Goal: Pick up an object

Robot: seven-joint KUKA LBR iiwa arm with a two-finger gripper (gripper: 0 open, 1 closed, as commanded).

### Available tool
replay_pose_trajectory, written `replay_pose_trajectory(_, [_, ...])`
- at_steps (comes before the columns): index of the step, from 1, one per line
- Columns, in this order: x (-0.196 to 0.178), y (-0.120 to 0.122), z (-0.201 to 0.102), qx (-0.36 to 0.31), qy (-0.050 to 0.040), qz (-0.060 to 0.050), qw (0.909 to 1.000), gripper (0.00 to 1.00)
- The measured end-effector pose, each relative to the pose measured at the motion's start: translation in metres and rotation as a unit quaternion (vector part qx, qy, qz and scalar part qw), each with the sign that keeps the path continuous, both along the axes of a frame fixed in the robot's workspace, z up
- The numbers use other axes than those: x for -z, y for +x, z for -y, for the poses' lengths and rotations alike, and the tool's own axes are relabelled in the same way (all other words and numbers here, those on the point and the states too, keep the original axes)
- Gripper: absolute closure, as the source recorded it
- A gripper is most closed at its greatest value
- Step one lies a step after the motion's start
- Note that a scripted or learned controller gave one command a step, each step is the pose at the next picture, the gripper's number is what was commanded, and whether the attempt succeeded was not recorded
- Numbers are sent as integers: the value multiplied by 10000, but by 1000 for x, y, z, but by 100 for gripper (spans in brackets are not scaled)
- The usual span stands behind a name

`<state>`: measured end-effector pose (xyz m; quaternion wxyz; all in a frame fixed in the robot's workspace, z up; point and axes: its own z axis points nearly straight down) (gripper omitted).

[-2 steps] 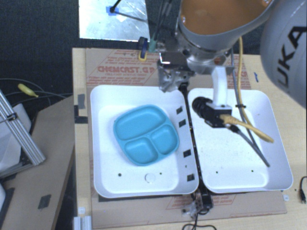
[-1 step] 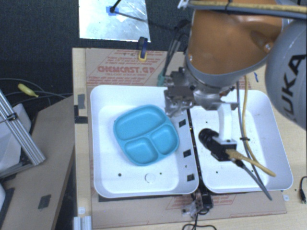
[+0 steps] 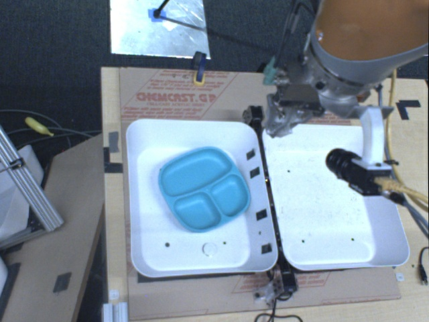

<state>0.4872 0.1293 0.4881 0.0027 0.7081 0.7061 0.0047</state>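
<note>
Dark blue carpet (image 3: 53,52) lies behind and beside the brown cardboard-covered counter (image 3: 174,92), which has red letters printed on it. Two shallow white plastic bins sit side by side on the counter, touching along their middle edges. A row of small black clips (image 3: 258,193) runs down that middle line.

Inside the left white bin (image 3: 144,247) lies a light blue plastic plate with three sections (image 3: 203,188). It lies flat, near the middle of that bin and a bit toward the far side. It has one long section at the top and two smaller ones below. A small round clear mark (image 3: 210,249) shows on the bin floor just in front of the plate.

The right white bin (image 3: 322,247) has tiny dark specks on its floor.

The big grey robot arm with the orange band (image 3: 365,25) reaches in from the upper right. Its metal hand (image 3: 285,116) hangs over the far left corner of the right bin, close to the middle line. It is well apart from the blue plate. I cannot tell if the hand is wide or narrow, and I see nothing in it.

A black tube-shaped part on a white bracket (image 3: 352,166) sticks out from the arm over the right bin.

A shiny silver sheet (image 3: 157,19) lies on the carpet behind the counter. A grey metal frame (image 3: 27,193) stands at the left.
</note>
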Motion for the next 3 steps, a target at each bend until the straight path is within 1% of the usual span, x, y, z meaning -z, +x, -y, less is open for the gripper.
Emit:
replay_pose_trajectory(1, [23,23,-88,-66,-3,-51,10000,100])
replay_pose_trajectory(2, [47,-1,-1,20,-21,-59,10000,100])
replay_pose_trajectory(3, [26,0,34,2,-11,-24,10000,100])
